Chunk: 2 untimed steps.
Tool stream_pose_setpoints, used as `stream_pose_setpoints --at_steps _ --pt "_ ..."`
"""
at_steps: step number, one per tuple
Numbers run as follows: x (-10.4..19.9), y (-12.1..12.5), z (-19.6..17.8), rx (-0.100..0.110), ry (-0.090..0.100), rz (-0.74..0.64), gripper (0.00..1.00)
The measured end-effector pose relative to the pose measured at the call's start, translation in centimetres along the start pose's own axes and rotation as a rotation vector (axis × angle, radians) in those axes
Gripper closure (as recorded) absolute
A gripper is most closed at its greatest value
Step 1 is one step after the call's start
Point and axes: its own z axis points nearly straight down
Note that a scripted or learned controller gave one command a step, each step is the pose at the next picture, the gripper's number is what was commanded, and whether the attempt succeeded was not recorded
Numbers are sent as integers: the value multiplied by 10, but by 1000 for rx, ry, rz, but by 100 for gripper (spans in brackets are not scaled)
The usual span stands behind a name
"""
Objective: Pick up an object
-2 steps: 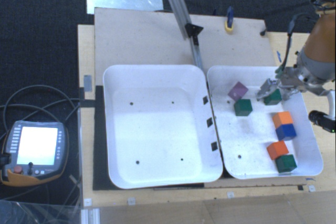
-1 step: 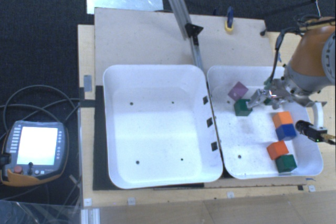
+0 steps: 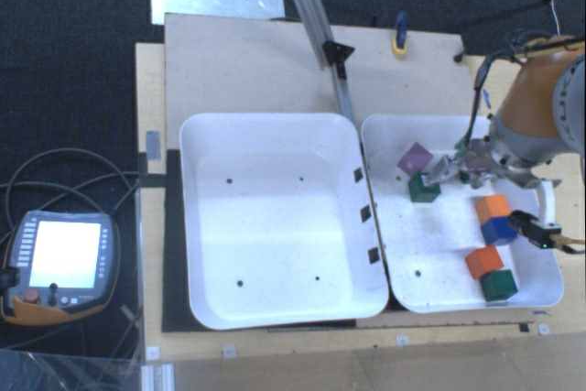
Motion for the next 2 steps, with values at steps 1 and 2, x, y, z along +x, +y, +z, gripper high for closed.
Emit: stream_pose_setpoints --at_steps 1,2 --pt "1 1 -10 -4 2 -1 100" --pt "3 8 -55 13 3 -1 100"
